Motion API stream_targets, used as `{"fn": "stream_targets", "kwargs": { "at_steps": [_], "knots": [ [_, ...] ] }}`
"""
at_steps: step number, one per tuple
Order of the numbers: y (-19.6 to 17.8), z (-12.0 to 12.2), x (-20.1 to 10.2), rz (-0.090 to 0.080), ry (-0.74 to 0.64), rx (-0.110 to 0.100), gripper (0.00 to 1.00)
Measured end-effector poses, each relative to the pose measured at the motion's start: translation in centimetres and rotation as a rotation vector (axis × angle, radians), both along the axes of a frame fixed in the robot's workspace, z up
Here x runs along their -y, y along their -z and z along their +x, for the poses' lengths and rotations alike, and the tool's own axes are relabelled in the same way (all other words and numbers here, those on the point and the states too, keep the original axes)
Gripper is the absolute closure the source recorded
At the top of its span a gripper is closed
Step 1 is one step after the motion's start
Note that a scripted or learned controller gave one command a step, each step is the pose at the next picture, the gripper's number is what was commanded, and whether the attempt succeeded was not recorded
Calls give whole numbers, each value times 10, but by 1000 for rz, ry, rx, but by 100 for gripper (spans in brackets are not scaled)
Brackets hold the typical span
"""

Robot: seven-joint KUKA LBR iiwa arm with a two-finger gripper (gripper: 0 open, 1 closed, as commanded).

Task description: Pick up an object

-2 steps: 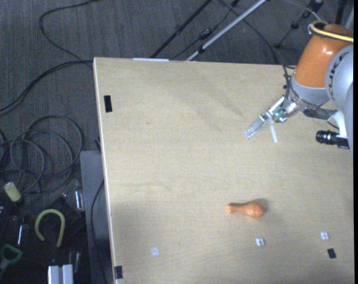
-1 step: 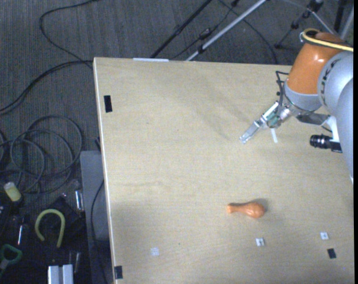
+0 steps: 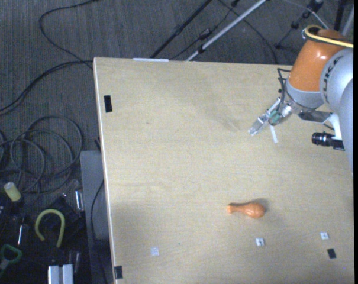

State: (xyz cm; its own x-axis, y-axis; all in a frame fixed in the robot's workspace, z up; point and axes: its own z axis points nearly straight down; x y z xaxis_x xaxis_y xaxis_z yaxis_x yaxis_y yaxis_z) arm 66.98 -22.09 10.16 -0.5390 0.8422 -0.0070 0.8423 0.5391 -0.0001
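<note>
stage: nothing picked yet | gripper (image 3: 265,123): up right over the bench (image 3: 167,158); fingers apart a little, nothing between them | object: orange pear-shaped piece (image 3: 248,209) lying lower middle, well apart from gripper | left: reach, close, lift

Small orange pear-shaped object (image 3: 248,209), lying on its side, narrow neck pointing toward nine o'clock, resting at about five o'clock on the bench.
</note>
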Motion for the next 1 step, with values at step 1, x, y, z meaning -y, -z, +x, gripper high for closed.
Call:
{"fn": "stream_targets", "kwargs": {
  "at_steps": [1],
  "knots": [
    [-74,-1,-54,3,-73,-1,100]
  ]
}}
